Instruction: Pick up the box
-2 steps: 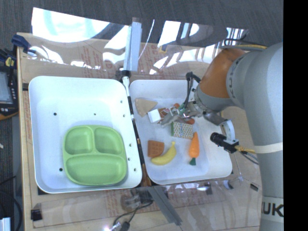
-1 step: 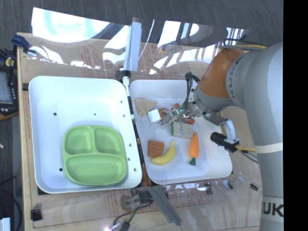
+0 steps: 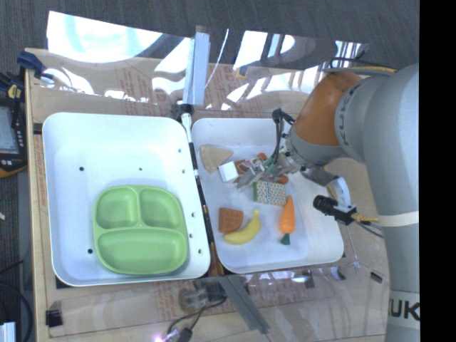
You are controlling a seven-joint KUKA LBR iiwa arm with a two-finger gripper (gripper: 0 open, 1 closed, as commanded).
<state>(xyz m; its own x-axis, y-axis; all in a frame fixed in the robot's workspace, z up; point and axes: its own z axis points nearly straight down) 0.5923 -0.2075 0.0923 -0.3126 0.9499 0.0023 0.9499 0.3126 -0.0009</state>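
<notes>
1. Nearest, in the right bin (image 3: 324,251): banana (image 3: 242,231), carrot (image 3: 286,218), waffle (image 3: 229,219).
2. Mid-bin, touching the gripper (image 3: 258,174): patterned box (image 3: 270,192); probably light, stiff cardboard, best pinched across its flat sides.
3. Jaws: open or closed, cannot tell.

Gripper (image 3: 255,174) lowered into right bin (image 3: 320,244), among the items at its middle; finger state not discernible. Patterned box (image 3: 271,192) touching the gripper, just below-right. White block (image 3: 228,171) just left of it; tan wedge (image 3: 214,156) up-left. Carrot (image 3: 287,216), banana (image 3: 244,230) and waffle (image 3: 229,219) below. Green divided tray (image 3: 140,229) far left, in left bin (image 3: 78,141)
</notes>
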